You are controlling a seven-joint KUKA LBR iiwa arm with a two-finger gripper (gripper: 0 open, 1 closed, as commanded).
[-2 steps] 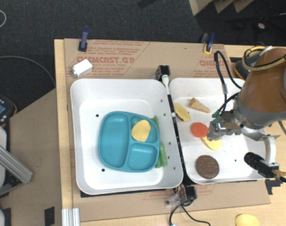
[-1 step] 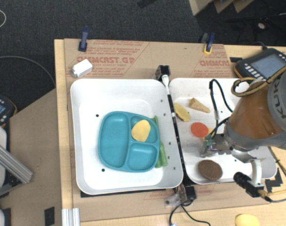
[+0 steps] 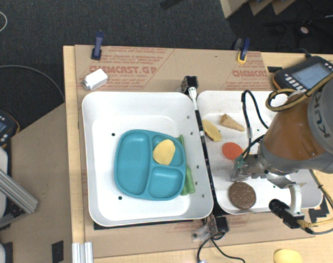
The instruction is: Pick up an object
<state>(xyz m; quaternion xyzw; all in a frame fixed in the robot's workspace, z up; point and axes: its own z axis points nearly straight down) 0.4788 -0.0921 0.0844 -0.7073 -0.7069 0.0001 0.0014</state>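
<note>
A dark carpeted floor is seen around a plywood bench (image 3: 155, 64) on which two shallow white bins are set side by side. In the left bin (image 3: 101, 119) a teal divided tray (image 3: 135, 166) is laid, with a yellow rounded piece (image 3: 165, 152) resting in one of its compartments and a green strip (image 3: 185, 174) along its right edge. In the right bin (image 3: 210, 106) several small food-like objects are scattered: a tan wedge (image 3: 231, 122), a pale yellow piece (image 3: 212, 130), a red-orange disc (image 3: 231, 150) and a brown round disc (image 3: 242, 195) near the front wall.

The likeliest targets are judged to be the two discs. Both appear light, stiff and smooth, probably plastic, so slipping is to be expected; each would best be taken across its rim, where the flat faces offer little purchase from above.

The gripper (image 3: 242, 169) is held low over the right bin, between the red-orange disc and the brown disc, just beside both. Nothing is seen between its fingers. Whether they are apart or together cannot be told, since they are masked by the wrist.
</note>
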